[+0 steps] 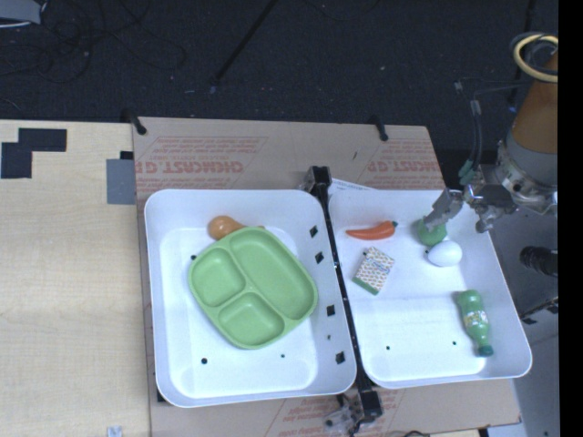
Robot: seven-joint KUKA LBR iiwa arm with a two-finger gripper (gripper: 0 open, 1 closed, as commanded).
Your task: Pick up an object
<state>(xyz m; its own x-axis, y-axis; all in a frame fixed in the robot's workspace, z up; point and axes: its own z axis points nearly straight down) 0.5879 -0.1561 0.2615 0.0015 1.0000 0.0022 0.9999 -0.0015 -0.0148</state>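
Observation:
My gripper (459, 223) hangs over the far right corner of the right bin (428, 371), open, its two fingers spread apart with nothing between them. The left finger (442, 211) points down at a small green round object (430, 236) just below its tip. A white egg (444, 254) lies beside that object, toward the front. An orange-red pepper (371, 231) lies at the bin's far left. A small patterned box (373, 270) sits in front of the pepper. A green bottle (474, 321) lies along the right wall.
The left bin (182, 371) holds a green divided plate (252, 286) and an orange fruit (223, 227) tucked behind it. A black divider (333, 280) runs between the bins. Cardboard (237, 153) lies under both, and the arm's orange band (537, 121) rises at the right.

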